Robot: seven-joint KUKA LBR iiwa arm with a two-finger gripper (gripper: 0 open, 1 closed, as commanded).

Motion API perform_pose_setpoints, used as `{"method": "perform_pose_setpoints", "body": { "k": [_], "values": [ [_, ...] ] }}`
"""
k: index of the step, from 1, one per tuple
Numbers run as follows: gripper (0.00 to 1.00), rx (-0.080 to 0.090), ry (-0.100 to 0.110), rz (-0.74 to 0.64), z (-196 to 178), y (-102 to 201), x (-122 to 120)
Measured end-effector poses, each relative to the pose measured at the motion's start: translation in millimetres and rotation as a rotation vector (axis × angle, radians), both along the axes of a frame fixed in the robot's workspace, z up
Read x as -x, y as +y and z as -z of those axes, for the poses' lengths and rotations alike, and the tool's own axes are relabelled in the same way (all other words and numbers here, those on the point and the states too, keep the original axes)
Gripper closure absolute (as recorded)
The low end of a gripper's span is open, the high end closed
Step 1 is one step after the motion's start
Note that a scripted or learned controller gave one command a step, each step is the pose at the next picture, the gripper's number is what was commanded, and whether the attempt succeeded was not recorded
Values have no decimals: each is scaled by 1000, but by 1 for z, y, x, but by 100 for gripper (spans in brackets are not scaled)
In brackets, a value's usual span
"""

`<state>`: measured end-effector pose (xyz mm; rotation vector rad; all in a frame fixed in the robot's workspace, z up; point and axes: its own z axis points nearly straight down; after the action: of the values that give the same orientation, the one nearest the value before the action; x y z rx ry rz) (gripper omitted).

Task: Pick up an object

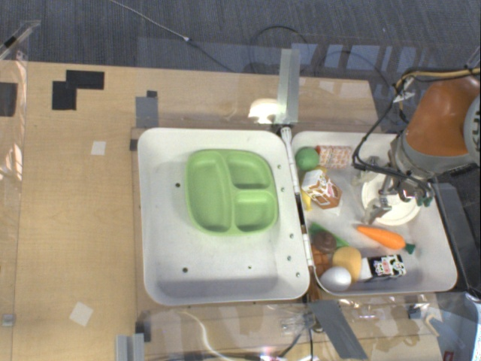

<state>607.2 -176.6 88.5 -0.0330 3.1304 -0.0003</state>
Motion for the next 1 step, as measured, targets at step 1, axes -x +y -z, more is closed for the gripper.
{"method": "perform_pose_setpoints", "body": {
  "k": [1],
  "values": [
    [0, 1, -2, 49, -2, 32, 66]
  ]
}}
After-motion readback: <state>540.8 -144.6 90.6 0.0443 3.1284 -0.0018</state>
